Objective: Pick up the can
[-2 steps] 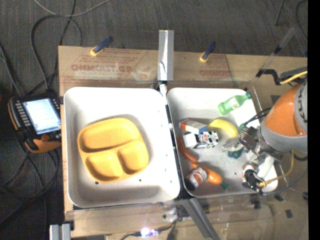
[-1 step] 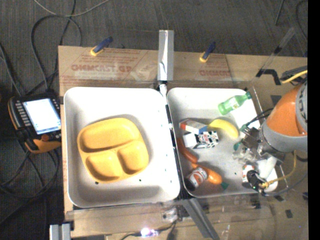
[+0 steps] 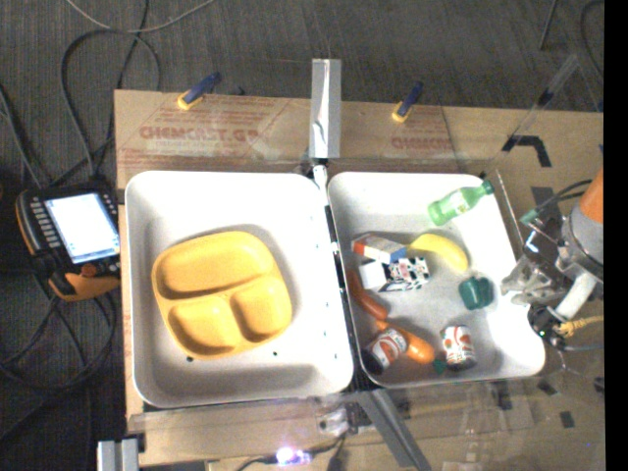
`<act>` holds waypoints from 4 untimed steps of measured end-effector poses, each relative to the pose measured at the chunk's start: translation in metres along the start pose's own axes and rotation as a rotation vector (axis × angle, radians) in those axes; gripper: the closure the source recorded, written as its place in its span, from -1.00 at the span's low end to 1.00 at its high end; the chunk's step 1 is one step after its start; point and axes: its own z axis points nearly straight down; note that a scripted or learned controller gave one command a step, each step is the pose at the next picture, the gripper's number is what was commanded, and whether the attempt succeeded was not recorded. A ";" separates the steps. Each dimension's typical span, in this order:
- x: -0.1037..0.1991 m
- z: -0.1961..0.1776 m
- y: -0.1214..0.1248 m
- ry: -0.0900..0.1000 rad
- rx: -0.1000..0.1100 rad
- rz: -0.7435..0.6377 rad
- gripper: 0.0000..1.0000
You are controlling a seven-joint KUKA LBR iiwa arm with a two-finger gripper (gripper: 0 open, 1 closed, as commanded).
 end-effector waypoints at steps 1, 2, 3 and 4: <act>0.000 0.000 0.000 0.000 0.000 0.000 -1.00; 0.026 0.096 -0.026 0.002 0.005 0.034 -1.00; 0.012 0.111 -0.004 0.022 0.012 -0.016 -1.00; 0.060 0.113 0.011 0.004 -0.014 -0.333 -1.00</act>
